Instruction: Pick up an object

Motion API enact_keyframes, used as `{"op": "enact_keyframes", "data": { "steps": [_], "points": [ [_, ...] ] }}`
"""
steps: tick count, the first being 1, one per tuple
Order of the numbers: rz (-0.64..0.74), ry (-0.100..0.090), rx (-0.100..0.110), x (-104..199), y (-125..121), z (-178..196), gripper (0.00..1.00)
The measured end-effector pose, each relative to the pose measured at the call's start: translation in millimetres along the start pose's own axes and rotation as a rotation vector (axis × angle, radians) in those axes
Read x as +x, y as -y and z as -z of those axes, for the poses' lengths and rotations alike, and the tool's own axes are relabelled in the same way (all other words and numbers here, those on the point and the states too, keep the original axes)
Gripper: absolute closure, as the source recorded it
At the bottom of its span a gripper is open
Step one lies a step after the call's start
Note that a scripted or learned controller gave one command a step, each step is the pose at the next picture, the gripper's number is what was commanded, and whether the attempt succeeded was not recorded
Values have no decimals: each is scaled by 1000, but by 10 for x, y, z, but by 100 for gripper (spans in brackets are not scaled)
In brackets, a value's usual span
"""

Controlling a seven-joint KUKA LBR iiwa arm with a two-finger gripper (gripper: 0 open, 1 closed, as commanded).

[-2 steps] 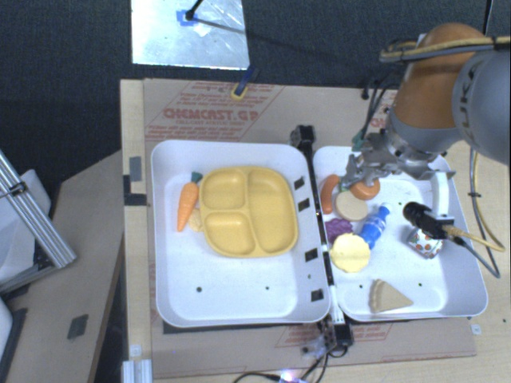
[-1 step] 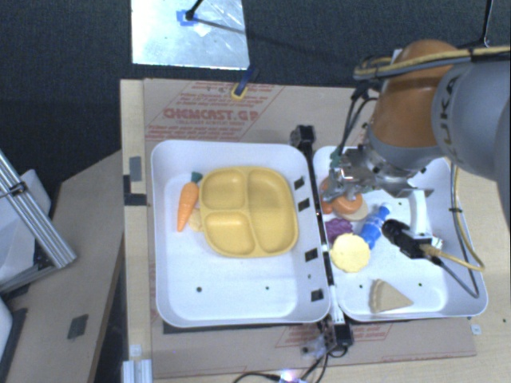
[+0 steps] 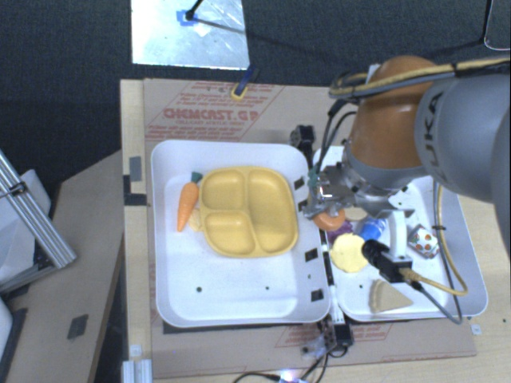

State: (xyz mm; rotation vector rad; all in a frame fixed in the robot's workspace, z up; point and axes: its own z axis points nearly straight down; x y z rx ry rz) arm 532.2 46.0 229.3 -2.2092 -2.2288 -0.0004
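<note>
Gripper (image 3: 329, 206) position: low over the near-left corner region of the right bin (image 3: 471, 294), close to the wall shared with the left bin (image 3: 164, 238). The wrist and orange band of the arm (image 3: 399, 126) cover the fingers from above — whether they stand apart or together cannot be told, and nothing can be seen between them.

Objects near the gripper, right bin:
- Orange round piece (image 3: 330, 219) — directly beneath the gripper, partly hidden by it; contact cannot be confirmed.
- Purple piece (image 3: 343, 230) — just below the orange one, touching the yellow disc (image 3: 349, 254).
- Blue object (image 3: 373, 230) — just right of the gripper, beside the disc.
- Tan wedge (image 3: 389, 296) — well below the gripper, toward the bin's near edge.
- Small white-and-brown figure (image 3: 423, 242) — farther right, apart from the cluster.

Objects left of the gripper, left bin:
- Yellow divided plate (image 3: 243, 211) — near the bin's centre, its right rim close to the gripper across the shared wall.
- Carrot (image 3: 187, 203) — beyond the plate's left rim, well apart from the gripper.
</note>
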Motion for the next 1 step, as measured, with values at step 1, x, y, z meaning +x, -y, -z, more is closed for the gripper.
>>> {"op": "enact_keyframes", "data": {
  "steps": [1],
  "points": [
    [-3, 1, 0, 215, 296, 38, 100]
  ]
}}
